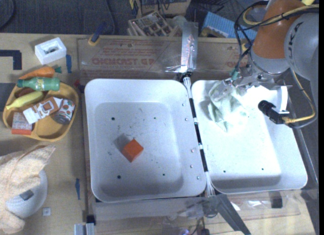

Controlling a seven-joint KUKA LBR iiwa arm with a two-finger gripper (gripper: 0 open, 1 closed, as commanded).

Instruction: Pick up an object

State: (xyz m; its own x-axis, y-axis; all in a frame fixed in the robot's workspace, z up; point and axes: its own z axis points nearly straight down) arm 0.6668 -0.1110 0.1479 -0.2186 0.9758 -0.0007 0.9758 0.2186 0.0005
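Observation:
An orange cube lies in the left bin, a little left of its middle. A crumpled pale green cloth sits in the far left part of the right bin. My gripper hangs at the cloth's upper right edge, right against the bunched fabric. The cloth's top rises toward the gripper. The grey arm with its orange band reaches in from the upper right and hides the bin's far right corner.
A black cable plug hangs from the arm over the right bin. A yellow bowl of toy food stands left of the bins, a white box behind it. A beige cloth lies at the bottom left.

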